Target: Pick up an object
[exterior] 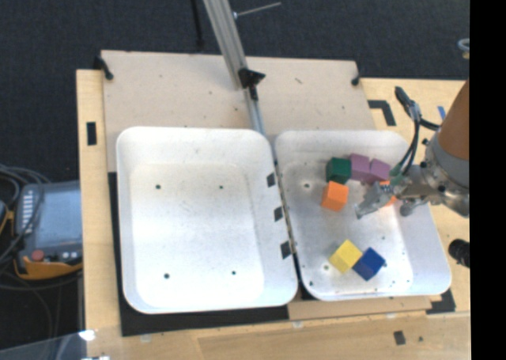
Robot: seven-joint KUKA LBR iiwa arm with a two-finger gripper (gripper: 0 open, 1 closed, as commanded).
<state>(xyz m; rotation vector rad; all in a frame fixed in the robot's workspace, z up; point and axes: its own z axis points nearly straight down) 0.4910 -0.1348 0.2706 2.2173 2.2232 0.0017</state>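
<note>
Five blocks point(348, 216) lie in the right bin point(419, 271) beside the gripper point(378, 202), its grip state unclear.

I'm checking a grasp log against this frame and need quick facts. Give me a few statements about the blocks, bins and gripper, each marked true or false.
1. All the blocks lie in the right bin. True.
2. The yellow block touches the blue block. True.
3. The green block sits in the left bin. False: it is in the right bin, beside the purple block.
4. The orange block lies nearer the bench's front edge than the yellow one. False: the yellow block is nearer the front; the orange sits just below the green.
5. The gripper is over the left bin. False: it is over the right bin, right of the orange block.
</note>
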